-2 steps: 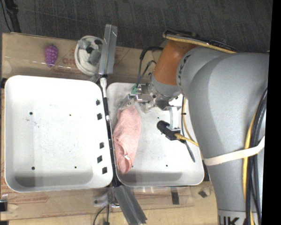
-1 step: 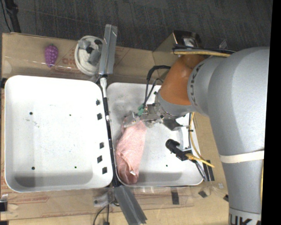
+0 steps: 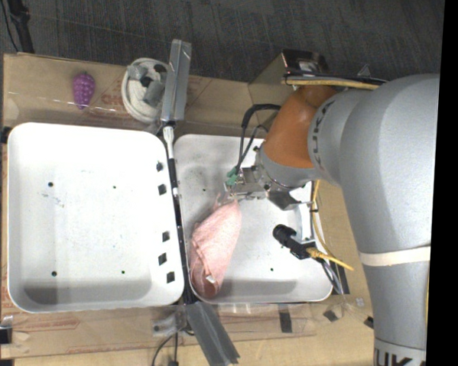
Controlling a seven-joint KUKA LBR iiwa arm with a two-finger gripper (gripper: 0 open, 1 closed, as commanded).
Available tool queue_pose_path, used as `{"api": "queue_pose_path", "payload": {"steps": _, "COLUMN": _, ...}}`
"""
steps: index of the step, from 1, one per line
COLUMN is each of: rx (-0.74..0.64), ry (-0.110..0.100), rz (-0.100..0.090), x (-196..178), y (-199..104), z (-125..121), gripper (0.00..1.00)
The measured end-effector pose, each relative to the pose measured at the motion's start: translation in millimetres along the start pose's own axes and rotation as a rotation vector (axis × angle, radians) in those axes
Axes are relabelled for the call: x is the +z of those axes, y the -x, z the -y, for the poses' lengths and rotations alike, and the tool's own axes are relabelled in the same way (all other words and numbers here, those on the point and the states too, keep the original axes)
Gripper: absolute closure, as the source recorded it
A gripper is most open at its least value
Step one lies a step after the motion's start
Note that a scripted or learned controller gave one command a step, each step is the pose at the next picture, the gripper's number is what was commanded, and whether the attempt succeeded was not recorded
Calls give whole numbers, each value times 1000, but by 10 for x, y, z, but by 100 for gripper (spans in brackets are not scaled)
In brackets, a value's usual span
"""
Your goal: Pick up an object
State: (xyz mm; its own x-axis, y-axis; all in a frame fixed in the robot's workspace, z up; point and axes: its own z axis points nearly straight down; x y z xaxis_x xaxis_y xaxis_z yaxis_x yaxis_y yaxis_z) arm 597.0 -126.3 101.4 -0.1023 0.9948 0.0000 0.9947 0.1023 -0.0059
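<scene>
Gripper (image 3: 240,188) sat in the right bin (image 3: 300,289), just at the top end of the pink obj (image 3: 214,243), which lay along that bin's left side. Couldn't tell the claw's state; the wrist hid it.

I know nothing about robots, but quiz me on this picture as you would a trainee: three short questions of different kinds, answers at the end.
1. True or false: the pink cloth lies in the left bin.
2. Which sits on the cardboard above the left bin? A) purple grape toy B) red ball C) green cup
3. Fill in: the gripper is over the ___ bin.

Key
1. False: the cloth lies in the right bin, along its left wall.
2. A: it lies beside a white coil.
3. Right: it sits just above the cloth's upper end; whether it grips the cloth cannot be made out.
</scene>
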Motion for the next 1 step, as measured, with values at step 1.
{"api": "queue_pose_path", "payload": {"steps": 1, "rx": 85, "ry": 4, "rz": 0, "x": -912, "y": -400, "z": -600, "gripper": 100}}
